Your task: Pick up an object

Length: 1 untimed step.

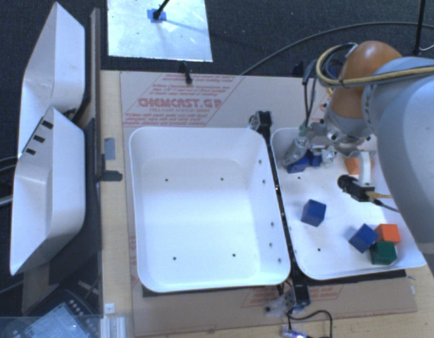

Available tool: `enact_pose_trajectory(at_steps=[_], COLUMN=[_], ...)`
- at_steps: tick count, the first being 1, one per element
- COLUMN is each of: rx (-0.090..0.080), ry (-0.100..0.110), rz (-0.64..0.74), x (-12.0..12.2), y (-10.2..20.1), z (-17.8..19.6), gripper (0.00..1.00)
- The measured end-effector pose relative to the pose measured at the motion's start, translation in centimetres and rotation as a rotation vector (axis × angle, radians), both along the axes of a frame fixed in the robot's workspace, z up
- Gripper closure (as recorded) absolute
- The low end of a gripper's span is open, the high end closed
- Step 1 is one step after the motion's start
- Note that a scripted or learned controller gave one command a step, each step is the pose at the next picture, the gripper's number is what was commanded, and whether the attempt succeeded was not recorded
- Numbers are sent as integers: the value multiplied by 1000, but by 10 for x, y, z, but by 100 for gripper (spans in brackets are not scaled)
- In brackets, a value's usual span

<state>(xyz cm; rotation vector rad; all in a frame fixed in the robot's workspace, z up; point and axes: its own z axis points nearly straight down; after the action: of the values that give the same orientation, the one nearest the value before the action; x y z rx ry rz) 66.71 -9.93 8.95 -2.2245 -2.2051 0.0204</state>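
Metal pincer [302, 151] low in right bin [323, 259], jaw state unclear; blue cube [313, 212], orange cube [388, 232] nearby.

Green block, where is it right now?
The green block sits in the right bin, near its front-right corner, against the orange block and beside a blue block.

The counter [224, 94] and both bins [203, 210] are viewed from above, at a slant, from moderately far.

The bench [118, 273] bears two white bins [203, 210] side by side.
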Motion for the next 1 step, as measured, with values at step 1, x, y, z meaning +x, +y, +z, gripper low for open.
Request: enact_pose_trajectory(at_steps=[1], rx=[-2], ry=[15], rz=[-5], x=[-5], y=[-4], z=[5], gripper=[100])
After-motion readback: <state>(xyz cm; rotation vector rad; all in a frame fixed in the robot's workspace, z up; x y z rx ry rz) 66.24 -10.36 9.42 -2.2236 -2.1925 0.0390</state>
